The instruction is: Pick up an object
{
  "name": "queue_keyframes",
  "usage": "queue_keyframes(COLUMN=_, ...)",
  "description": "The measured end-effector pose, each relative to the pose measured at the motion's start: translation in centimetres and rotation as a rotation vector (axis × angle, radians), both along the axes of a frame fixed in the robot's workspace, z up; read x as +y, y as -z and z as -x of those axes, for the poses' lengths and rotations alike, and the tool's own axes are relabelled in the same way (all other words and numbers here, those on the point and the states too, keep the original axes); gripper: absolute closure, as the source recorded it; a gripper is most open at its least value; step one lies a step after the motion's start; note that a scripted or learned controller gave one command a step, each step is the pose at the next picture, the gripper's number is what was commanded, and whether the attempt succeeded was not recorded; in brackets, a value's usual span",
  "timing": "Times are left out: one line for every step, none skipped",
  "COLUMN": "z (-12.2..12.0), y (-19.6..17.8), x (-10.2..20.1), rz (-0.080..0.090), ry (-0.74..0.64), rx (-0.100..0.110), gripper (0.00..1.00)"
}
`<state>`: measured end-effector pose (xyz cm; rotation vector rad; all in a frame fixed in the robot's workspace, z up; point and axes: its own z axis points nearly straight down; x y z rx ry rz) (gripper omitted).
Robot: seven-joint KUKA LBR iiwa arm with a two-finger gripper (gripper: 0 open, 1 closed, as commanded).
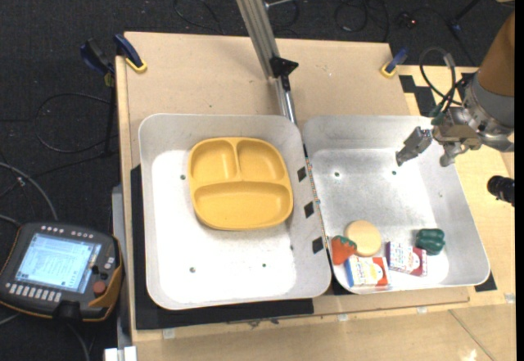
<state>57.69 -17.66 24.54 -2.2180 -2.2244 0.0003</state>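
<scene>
A: In the camera view, where are the things to pick?

B: Clustered at the lower right of the frame, in the near corner of the right shallow white bin [385, 187]: a round tan bun-like piece [363, 236], a small red strawberry-shaped toy [341, 248], two little printed cartons [385, 266] and a dark green lump [431, 241]. The yellow divided plastic tray [241, 183] sits in the left bin [164, 212].

A: How should the arm go?

B: I'd pick the green lump; it stands freest. Come straight down, clear of the bin wall.

A: And the end effector [430, 146]?

B: It hangs at right of frame above the bin's far side, fingers spread apart, nothing between them, touching nothing.
</scene>
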Motion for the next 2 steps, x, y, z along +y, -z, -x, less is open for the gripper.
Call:
queue_keyframes(z=0.0, y=0.0, x=0.0, rz=0.0, ry=0.0, rx=0.0, gripper=0.0)
queue_keyframes(z=0.0, y=4.3, x=-0.1, rz=0.0, ry=0.003, rx=0.004, gripper=0.0)
